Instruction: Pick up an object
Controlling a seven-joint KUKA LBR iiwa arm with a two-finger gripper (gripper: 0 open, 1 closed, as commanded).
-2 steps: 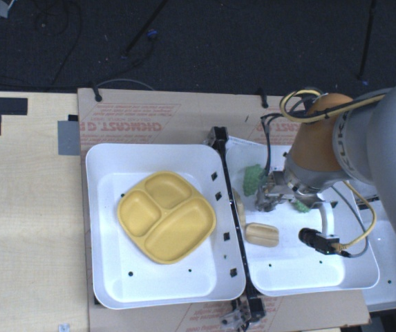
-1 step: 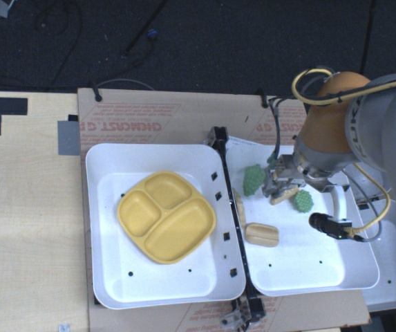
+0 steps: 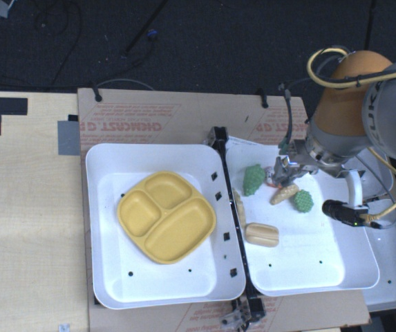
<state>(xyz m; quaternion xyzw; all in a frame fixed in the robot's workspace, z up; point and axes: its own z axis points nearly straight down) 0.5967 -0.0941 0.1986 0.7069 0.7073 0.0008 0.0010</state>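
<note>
We see the end effector low in the right bin, its grip impossible to tell, just above a tan piece. Nearest us lies a tan roll; beyond, two green pieces. A yellow divided plate sits in the left bin.

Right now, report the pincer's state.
Pincer: low in the right bin, just above a tan piece between two green pieces. Open or shut cannot be told; nothing visibly held.
</note>
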